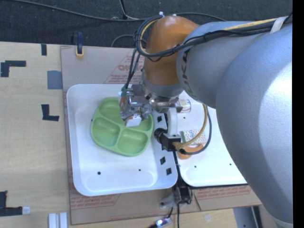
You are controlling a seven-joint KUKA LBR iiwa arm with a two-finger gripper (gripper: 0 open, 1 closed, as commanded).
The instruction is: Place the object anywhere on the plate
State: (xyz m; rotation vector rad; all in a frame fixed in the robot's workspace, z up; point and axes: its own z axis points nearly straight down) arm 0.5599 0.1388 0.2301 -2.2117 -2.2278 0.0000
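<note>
plate [118, 129]: green, three compartments, tilted in the left white bin [85, 170] | gripper [129, 109]: over the plate's upper right part | jaws: cannot tell open or closed | object [133, 120]: small white piece just below the gripper, over the plate's right edge; contact unclear

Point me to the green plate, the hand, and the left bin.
green plate [108, 129]: camera view, on its lower-left compartment.
hand [130, 114]: camera view, between its fingertips, over the plate's right part.
left bin [114, 177]: camera view, on bare white floor in front of the plate.
</note>
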